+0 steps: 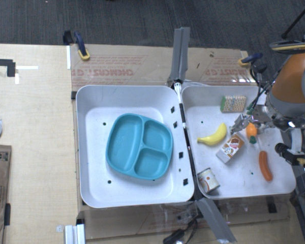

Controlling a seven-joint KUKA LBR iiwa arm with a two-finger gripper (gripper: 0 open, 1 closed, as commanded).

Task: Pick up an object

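Arm enters from the right, mostly cut off at the frame edge; gripper [245, 122] is low in the right bin [203, 98], a metal tangle beside a small orange-and-green item [251, 131] — cannot tell its opening or whether it holds anything. Right bin holds a banana [214, 135] mid-bin, a small carton [231, 149] just below it, a sponge-like block [233, 103] near the far wall, a sausage-shaped piece [265, 165] toward the right rim, and a can [208, 180] in the near-left corner — open floor between them. Left bin [91, 151] holds one blue divided plate [140, 146], with bare white floor all round.
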